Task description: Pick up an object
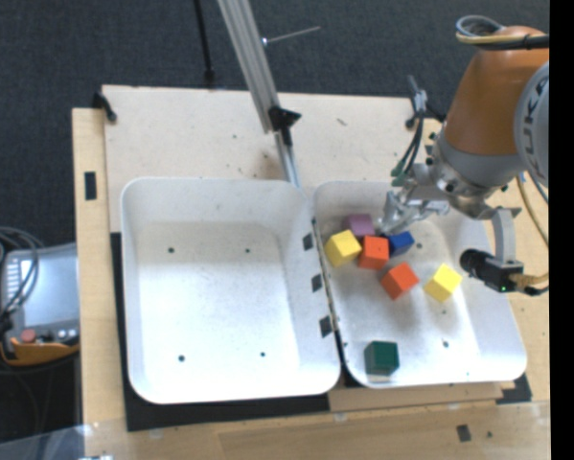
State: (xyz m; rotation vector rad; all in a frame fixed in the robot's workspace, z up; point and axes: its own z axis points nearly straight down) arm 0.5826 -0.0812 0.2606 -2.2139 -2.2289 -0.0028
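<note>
Sitting nearest the camera, a dark green cube (381,356) rests at the front edge of the right bin (493,348), well apart from the other blocks. Further in, an orange cube (399,280) and a yellow cube (444,282) lie near each other mid-bin, not touching. Behind them a tight cluster: second yellow cube (343,246) on the left, second orange cube (374,252) just beside it, blue cube (401,242) touching the orange one's right side, pale purple cube (361,224) at the back of the cluster. The end effector (396,220) hangs low over the cluster, right above the blue cube and just beside the purple one; contact unclear. Cannot tell whether the end effector is apart or together — the wrist and cables hide the tips. No block visibly held. The grey arm with orange band (493,89) enters from the right. The left bin (219,286) sits beside the right one, rims touching in the middle. Both bins rest on the light wooden surface (191,127). At the far side a slanted aluminium post (253,56) rises from the surface behind the bins. Off the surface at left, a grey control pendant (33,300) lies on the dark floor.
</note>
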